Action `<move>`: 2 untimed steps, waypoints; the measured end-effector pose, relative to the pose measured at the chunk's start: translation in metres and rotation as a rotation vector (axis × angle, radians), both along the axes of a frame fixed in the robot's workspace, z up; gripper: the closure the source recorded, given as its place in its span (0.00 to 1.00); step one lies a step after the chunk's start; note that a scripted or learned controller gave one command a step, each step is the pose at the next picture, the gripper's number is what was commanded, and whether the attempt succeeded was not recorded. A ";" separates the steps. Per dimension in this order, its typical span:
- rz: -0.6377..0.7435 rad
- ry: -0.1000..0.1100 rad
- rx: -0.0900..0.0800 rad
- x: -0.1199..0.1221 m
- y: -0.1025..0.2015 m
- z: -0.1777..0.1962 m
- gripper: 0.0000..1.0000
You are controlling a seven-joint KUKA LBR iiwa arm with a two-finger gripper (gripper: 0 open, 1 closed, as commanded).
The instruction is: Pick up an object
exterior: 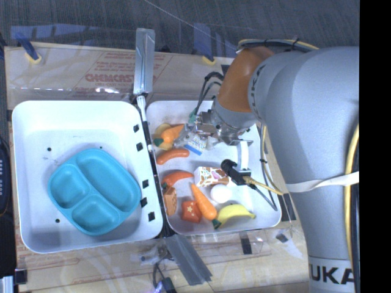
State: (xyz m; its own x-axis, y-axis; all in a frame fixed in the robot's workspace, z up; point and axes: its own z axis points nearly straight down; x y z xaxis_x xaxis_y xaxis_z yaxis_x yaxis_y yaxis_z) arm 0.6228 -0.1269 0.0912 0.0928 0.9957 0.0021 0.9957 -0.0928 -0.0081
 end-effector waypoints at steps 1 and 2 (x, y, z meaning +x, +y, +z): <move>0.060 -0.007 -0.003 0.011 -0.024 0.001 0.00; 0.064 -0.006 -0.002 0.011 -0.023 0.010 1.00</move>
